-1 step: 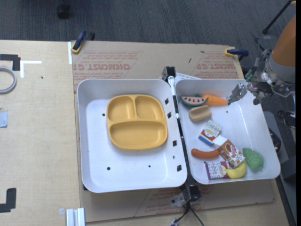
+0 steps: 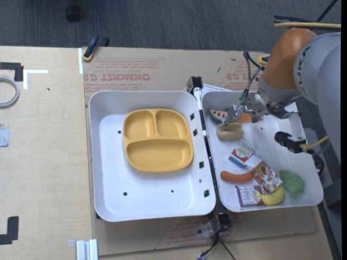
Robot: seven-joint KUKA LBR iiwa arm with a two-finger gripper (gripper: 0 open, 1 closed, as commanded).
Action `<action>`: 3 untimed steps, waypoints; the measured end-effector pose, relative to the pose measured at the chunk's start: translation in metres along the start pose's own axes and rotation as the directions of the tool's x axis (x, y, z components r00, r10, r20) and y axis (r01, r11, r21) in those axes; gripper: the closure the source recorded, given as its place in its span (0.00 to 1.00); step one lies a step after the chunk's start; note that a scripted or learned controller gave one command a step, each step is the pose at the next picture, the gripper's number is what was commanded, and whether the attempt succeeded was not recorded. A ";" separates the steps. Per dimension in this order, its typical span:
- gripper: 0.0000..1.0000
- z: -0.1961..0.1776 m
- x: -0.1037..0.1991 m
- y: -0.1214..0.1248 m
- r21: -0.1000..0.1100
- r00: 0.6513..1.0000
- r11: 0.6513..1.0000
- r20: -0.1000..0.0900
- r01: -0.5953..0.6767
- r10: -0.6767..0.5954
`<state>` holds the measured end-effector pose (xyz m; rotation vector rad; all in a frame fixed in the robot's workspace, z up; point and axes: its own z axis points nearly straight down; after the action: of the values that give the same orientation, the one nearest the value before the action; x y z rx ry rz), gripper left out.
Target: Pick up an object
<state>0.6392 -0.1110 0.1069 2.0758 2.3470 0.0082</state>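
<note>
The gripper is low over the far end of the right bin, and I cannot tell if it is open, closed or holding something, because it is small and partly hidden. It sits right above a tan bread roll and just beside a toy watermelon slice. A bit of orange shows next to it too. The grey arm with its orange band comes in from the right. More toys lie nearer in the same bin: a little blue and white box, an orange sausage, a red snack packet, a pink card, a yellow banana and a green bumpy toy. The left bin holds a yellow plate with three parts. Both bins sit on the bench, on brown cardboard.
</note>
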 end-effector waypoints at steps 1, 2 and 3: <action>0.00 0.013 0.019 -0.063 0.006 0.973 0.973 -0.003 0.230 -0.230; 1.00 0.002 0.019 -0.061 0.003 0.973 0.973 -0.004 0.229 -0.229; 1.00 -0.301 0.050 -0.023 0.007 0.962 0.962 -0.003 0.273 -0.272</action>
<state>0.6072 -0.0640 0.4077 1.7364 2.6151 -0.0009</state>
